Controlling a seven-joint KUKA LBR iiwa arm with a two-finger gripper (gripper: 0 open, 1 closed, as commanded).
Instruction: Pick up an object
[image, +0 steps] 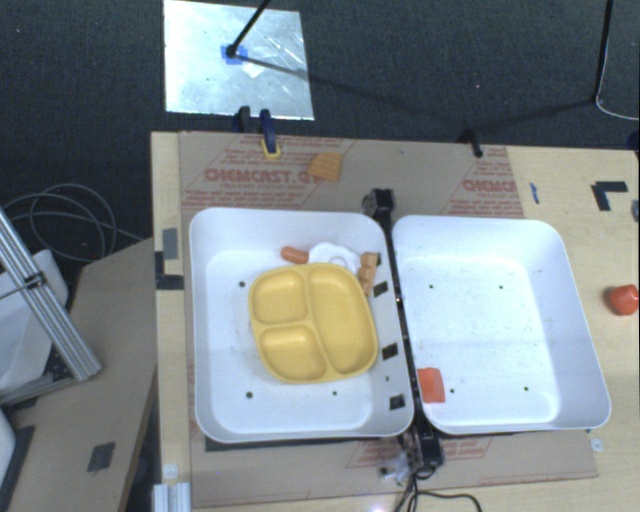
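Left bin (215, 330): a shallow white plastic bin on the table (560, 175), holding most of the candidates for picking.
Yellow tray (310, 322): a yellow plastic plate with three compartments, lying flat near the bin's middle; its broad, low form probably offers the gripper little to close on.
Small items behind the tray: a short orange sausage-shaped piece (295, 255), a white rounded object (335, 257) and a tan cork-like piece (368, 268), all just beside the tray's far rim. The white one blends into the bin, so its shape is hard to make out.
Right bin (570, 290): matching white bin, with a small orange-red block (431, 384) in its near left corner, standing apart and likely the easiest target.
Outside the bins: a red-orange object (624, 298) on the table at the right edge, partly cut off.
Gripper: I cannot tell whether it is released or clenched.
Task state: nothing looks lifted yet.
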